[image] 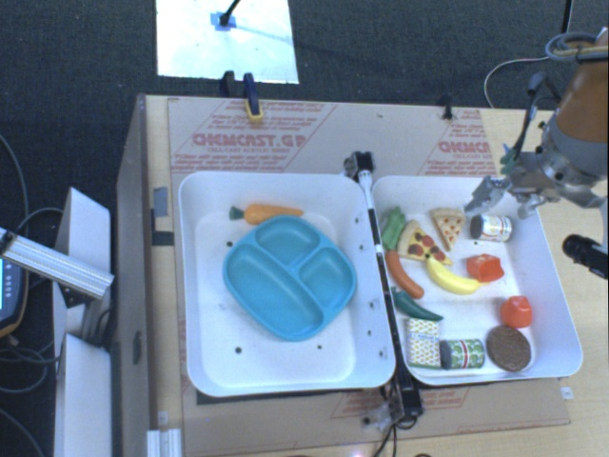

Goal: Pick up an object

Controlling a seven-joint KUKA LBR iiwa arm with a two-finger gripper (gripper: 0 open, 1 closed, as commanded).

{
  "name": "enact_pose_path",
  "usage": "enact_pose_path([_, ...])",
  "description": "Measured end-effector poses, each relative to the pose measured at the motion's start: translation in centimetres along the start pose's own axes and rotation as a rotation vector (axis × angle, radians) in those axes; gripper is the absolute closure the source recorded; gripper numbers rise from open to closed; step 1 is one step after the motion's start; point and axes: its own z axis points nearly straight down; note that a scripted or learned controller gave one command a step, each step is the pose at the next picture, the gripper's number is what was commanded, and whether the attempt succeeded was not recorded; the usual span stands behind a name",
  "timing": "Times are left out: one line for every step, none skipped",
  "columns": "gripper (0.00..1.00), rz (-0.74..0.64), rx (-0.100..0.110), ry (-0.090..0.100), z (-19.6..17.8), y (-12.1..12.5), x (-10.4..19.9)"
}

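Pick not done yet: gripper (504,195) hovers over the right bin (561,298), fingers spread and holding nothing, just above the small silver can (493,227) lying beside the pizza slice (447,225); descent, closing and lift remain

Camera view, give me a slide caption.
Gripper hovers by a small can in the right bin of toy food; blue tray in left bin.

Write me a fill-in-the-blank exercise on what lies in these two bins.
1. The blue divided plate lies in the ____ bin.
2. The toy carrot lies just beyond the ____.
3. The banana lies in the ____ bin.
4. The gripper hovers above the small ____ at the right bin's far side.

Missing words: left; plate; right; can
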Motion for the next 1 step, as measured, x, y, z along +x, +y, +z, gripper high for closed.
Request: enact_pose_path([0.0,0.002,0.003,0.0,12.96,-0.49,-4.92])
